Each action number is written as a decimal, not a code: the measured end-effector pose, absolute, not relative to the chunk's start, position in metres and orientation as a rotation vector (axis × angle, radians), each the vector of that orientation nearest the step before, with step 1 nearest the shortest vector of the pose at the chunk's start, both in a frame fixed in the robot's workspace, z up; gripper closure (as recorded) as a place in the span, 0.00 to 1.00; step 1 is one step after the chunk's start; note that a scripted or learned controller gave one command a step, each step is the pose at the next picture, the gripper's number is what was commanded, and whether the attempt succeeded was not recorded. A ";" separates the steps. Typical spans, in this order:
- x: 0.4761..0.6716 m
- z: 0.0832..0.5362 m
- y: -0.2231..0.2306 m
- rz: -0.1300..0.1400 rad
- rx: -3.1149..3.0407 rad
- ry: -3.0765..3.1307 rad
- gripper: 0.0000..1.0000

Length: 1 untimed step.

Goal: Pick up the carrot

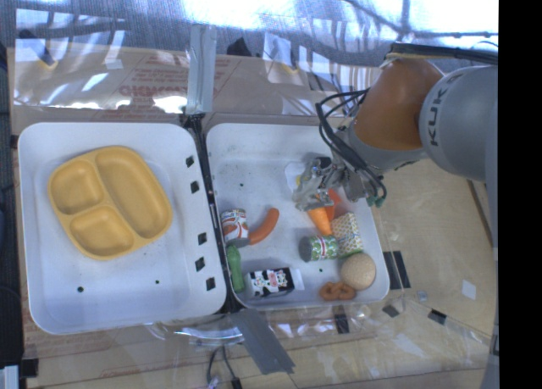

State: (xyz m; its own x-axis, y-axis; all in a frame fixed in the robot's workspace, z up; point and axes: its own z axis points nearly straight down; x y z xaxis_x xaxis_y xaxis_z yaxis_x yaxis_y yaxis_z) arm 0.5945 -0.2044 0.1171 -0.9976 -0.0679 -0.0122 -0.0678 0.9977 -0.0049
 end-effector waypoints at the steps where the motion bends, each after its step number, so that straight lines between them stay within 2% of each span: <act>1: 0.595 0.117 -0.204 -0.007 -0.107 3.128 0.00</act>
